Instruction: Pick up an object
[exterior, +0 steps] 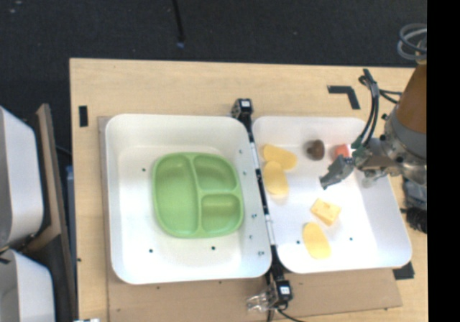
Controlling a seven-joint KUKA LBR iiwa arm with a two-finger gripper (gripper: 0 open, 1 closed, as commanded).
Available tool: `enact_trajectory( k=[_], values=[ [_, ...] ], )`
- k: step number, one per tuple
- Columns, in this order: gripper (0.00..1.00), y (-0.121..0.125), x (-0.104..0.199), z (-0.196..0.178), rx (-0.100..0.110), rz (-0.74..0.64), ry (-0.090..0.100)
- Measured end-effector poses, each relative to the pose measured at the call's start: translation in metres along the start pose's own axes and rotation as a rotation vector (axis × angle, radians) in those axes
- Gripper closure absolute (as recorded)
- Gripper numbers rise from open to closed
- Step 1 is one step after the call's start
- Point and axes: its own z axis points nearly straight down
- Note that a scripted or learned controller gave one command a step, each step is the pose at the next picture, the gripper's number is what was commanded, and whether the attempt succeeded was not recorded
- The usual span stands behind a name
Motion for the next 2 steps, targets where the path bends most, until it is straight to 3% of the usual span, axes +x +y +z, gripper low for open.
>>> enact_trajectory(
  k=[1, 2],
  values=[
    [0.00, 0.001, 0.000, -0.002, -0.005, -0.001, 0.000],
    [0.00, 0.003, -0.002, 0.060, 0.001, 0.000, 0.000]
  ],
)
